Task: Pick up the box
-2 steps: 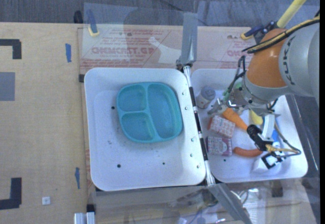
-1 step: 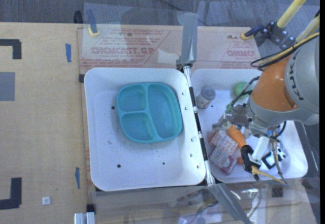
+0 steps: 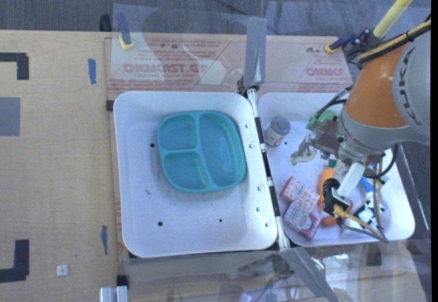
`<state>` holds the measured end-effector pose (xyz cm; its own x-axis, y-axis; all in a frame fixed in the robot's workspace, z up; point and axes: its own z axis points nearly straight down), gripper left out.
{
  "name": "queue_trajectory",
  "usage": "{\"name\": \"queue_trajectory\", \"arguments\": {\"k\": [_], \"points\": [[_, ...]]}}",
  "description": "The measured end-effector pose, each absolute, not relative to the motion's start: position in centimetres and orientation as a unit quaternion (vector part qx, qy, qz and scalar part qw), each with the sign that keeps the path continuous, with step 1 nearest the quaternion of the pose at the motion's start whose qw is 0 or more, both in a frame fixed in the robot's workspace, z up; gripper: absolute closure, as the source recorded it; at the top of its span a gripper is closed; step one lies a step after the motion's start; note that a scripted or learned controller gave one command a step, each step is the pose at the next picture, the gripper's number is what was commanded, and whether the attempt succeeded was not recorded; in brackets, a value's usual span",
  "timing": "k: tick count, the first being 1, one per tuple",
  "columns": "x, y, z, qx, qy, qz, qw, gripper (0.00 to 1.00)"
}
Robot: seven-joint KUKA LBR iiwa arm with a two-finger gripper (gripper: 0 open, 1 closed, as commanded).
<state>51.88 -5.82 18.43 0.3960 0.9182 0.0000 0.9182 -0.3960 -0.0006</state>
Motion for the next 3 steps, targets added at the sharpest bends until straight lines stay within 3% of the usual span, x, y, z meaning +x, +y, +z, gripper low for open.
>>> {"name": "queue_trajectory", "arguments": {"k": [1, 2, 3], "points": [[48.4, -9.4, 9.1, -0.825, -0.566, -0.0065, -0.002, 0.00], [60.5, -11.0, 9.3, -0.865, -0.502, -0.0066, -0.006, 0.00], [56.5, -8.6, 18.5, -0.730, -0.683, -0.0005, -0.001, 0.00]]}}
